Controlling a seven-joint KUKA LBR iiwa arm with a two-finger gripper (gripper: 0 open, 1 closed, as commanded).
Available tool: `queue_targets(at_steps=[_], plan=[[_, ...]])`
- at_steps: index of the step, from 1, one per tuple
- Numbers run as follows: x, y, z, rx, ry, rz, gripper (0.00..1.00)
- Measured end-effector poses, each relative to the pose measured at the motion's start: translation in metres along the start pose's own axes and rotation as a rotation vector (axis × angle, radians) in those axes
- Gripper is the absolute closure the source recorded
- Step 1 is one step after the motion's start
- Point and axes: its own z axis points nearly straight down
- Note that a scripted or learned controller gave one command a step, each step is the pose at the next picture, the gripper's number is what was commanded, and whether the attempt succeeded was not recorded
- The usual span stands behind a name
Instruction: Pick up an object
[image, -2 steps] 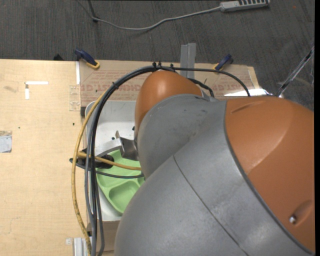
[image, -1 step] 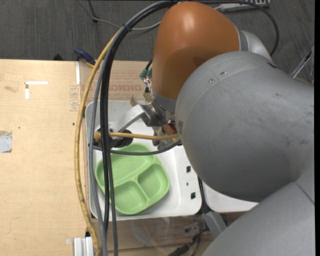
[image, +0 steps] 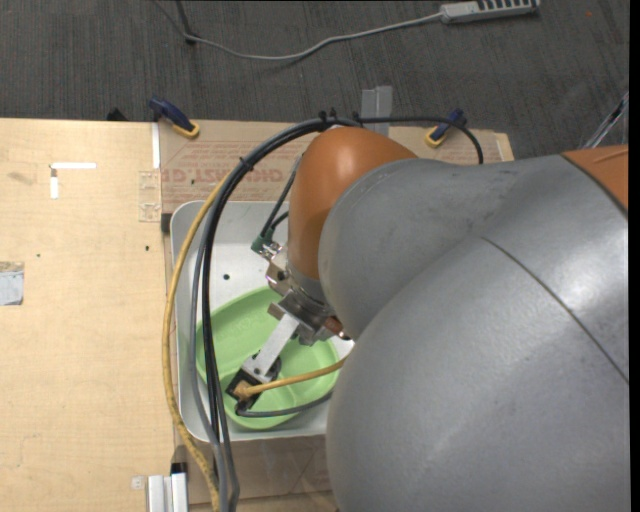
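Observation:
A shallow white bin (image: 192, 235) holds a light green bowl (image: 228, 335) that fills its near half. My gripper (image: 300, 312) hangs low over the bowl's right side, under the orange wrist band (image: 335, 185). The big grey arm (image: 480, 340) covers the right half of the view and hides the bowl's right part and anything in the bin beyond it. I see no object held at the gripper.
Black and yellow cables (image: 197, 300) loop down along the bin's left wall. Brown cardboard (image: 225, 160) lies behind the bin, held by blue clamps (image: 172, 113). Bare wooden bench (image: 80, 300) stretches to the left.

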Motion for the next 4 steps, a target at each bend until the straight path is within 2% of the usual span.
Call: queue_targets(at_steps=[1, 2, 3, 4], plan=[[0.002, 0.012, -0.086, -0.001, 0.001, -0.276, 1.0], [-0.027, 0.038, 0.126, 0.0, 0.003, -0.63, 1.0], [-0.019, 0.018, 0.123, 0.0, -0.002, -1.381, 1.0], [0.035, 0.035, -0.017, -0.004, 0.003, -1.123, 1.0]])
